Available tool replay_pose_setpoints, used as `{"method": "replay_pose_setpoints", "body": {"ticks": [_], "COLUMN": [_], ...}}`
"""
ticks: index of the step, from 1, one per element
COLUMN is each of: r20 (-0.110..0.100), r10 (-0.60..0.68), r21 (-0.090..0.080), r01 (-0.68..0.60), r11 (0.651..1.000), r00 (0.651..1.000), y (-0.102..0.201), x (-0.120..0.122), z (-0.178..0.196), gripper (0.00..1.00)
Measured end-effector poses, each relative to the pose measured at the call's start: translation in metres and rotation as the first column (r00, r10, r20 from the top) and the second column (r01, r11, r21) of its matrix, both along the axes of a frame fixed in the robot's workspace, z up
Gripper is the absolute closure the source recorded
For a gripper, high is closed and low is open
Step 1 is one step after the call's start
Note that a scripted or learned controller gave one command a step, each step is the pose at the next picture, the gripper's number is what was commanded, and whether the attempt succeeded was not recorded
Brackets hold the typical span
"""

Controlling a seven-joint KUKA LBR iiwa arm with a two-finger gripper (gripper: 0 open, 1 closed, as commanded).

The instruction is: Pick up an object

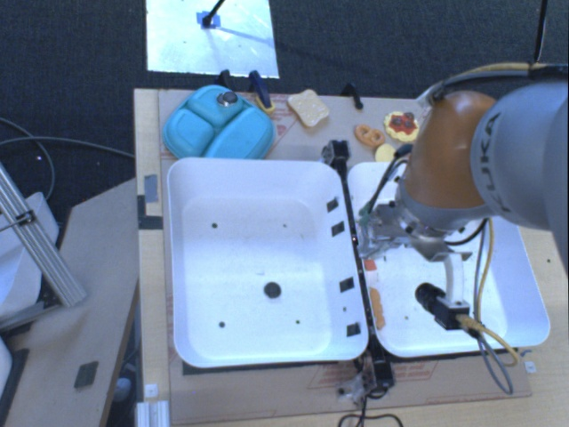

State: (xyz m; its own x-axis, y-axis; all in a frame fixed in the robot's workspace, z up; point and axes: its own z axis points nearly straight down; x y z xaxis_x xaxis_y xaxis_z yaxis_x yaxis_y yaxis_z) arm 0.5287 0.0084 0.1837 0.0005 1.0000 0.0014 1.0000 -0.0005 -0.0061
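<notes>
My gripper [377, 243] hangs low over the left side of the right bin [520, 323], close to the divider between the bins. The orange wrist band and grey arm cover most of it from above. A small orange-brown item [376, 308] lies in the right bin by its left wall, a little in front of the gripper. A bit of red [369, 263] shows just beneath the gripper; what it is cannot be made out. In the left bin [200, 238] a small dark round object [272, 289] lies near the middle.
Behind the bins on the bench lie a blue sectioned tray [218, 124], a slice of toy toast [308, 108], a pretzel [369, 135], a small pizza-like piece [402, 125] and a yellow piece [384, 153]. Cables trail at the front right [484, 341].
</notes>
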Motion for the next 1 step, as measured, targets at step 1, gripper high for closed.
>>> {"method": "replay_pose_setpoints", "body": {"ticks": [1], "r20": [0.006], "r10": [-0.004], "r21": [-0.002], "r01": [0.004], "r11": [1.000], "r00": [1.000], "y": [-0.0605], "x": [-0.0318], "z": [0.0004], "gripper": [1.00]}}
